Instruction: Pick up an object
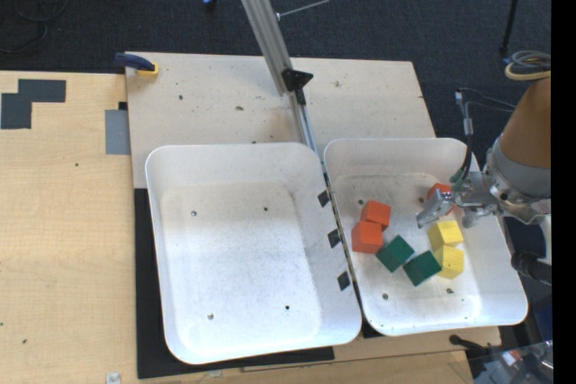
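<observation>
Hovering: my gripper (447, 209) touches the upper yellow block (445, 235) just below it; jaw state I cannot tell.

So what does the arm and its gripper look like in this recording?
The arm comes in from the view's right: an orange band over a grey section at the wrist. Below that sits a small metallic grey gripper with a red patch near its tip. A thin dark cable runs beside the wrist. The image is too blurry for finer markings.
</observation>
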Robot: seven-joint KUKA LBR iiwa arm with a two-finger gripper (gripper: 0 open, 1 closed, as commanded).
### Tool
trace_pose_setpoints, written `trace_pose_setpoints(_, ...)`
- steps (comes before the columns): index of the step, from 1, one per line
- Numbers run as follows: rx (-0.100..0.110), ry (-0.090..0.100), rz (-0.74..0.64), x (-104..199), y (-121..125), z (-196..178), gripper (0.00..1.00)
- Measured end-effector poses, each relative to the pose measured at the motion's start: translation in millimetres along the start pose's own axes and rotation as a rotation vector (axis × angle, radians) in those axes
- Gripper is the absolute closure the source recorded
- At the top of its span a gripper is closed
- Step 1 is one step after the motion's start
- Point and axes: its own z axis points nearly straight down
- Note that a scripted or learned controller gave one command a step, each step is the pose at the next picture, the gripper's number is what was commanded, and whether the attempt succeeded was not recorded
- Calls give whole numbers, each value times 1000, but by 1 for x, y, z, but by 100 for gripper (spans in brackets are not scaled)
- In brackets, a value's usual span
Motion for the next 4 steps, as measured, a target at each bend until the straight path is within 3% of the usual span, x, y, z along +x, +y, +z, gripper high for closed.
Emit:
trace_pose_setpoints(1,-11,-6,2,4,0,59,0)
trace_pose_setpoints(2,-30,-11,4,1,6,63,0)
trace_pose_setpoints(3,-30,-13,11,0,5,55,100)
trace_pose_setpoints(4,-10,-3,11,-8,0,10,100)
